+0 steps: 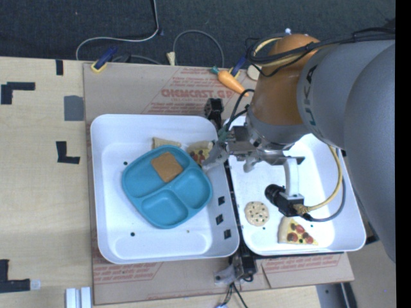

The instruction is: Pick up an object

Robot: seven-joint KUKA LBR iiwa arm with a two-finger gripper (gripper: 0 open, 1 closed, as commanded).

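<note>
The arm's wrist [282, 101] hid the gripper [221, 147] near the left bin's [106, 172] right wall; finger state could not be told. A blue tray [183, 194] carried toast [167, 166]. The right bin [343, 236] held a cookie [257, 213] and pizza slice [297, 231].

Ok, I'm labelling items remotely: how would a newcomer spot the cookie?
Find the right-hand white bin. Along its near edge lie two food pieces: the cookie is the left one, beside the pizza slice. It is round, pale and dark-speckled, while the slice is a red-topped wedge.
</note>
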